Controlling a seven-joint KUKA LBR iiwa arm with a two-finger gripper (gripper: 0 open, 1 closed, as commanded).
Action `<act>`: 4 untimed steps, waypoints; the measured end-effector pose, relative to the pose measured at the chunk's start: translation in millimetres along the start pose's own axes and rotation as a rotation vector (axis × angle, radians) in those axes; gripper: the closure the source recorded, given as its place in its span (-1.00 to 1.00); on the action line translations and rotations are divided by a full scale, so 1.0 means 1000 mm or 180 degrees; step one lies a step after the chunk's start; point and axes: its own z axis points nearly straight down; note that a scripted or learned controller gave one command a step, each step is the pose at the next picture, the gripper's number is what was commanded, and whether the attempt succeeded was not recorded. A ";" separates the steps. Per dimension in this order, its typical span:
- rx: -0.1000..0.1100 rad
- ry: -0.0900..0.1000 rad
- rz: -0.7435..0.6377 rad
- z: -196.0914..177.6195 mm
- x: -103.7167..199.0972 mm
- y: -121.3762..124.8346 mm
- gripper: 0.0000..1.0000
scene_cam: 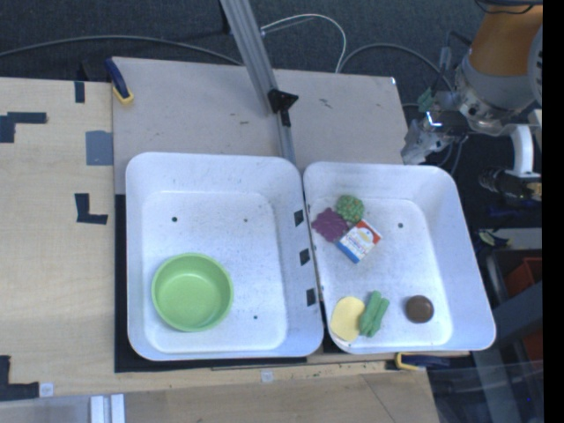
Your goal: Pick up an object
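Beyond the right bin's far right corner: gripper (421, 139), off the bin and above the bench edge, well apart from every object; holding nothing visible; opening cannot be told at this angle.
Arm: grey wrist (493, 95) under an orange band (507, 25), entering from the upper right.
Right bin (467, 236): six small objects, in two groups.
Far group: round knobbly green piece (350, 207), touching a purple piece (330, 225) on its left.
Small box (359, 241): white with red and blue, just below the green piece; lying flat, long axis diagonal, from near-left to far-right.
Near group: yellow piece (348, 317) by the bin's near left corner, long axis running near-to-far.
Green stick-shaped piece (374, 313): side by side with the yellow piece and touching it; long axis near-to-far, far end leaning slightly right.
Brown ball (419, 308): right of the stick-shaped piece, apart from it, no axis to speak of.
Left bin (132, 236): green bowl (192, 291), upright, mouth up, in the near left part.
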 end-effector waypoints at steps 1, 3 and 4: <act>0.0003 0.0002 -0.0004 0.013 0.057 -0.011 1.00; 0.0010 0.0001 -0.0005 0.039 0.165 -0.010 1.00; 0.0011 0.0001 -0.0005 0.059 0.221 -0.016 1.00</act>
